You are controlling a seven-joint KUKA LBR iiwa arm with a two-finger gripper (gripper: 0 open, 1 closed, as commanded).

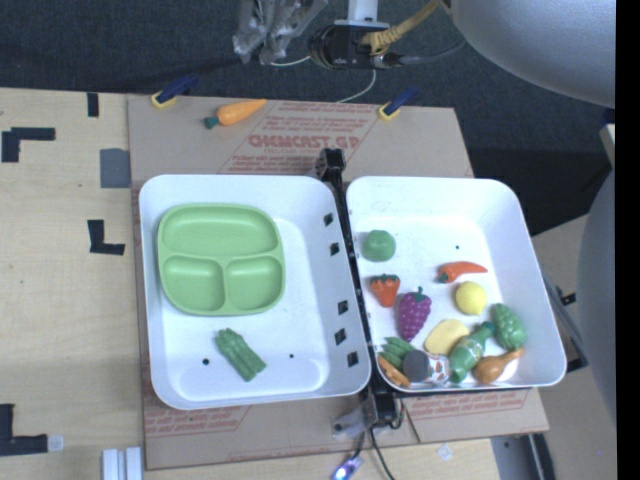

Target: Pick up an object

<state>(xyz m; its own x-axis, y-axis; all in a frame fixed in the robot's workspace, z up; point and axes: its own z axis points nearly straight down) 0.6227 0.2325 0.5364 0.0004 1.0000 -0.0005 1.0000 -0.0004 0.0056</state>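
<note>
Gripper hovers high, finger state unclear, nothing held; approach step, must descend to toys well below, e.g. grapes.

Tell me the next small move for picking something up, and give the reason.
Probably bring the gripper from the top of the view, beyond both bins, to above the green ball in the right bin. The ball lies apart from the crowded toy food in that bin's lower right, so it looks the easiest to grasp cleanly.
</note>
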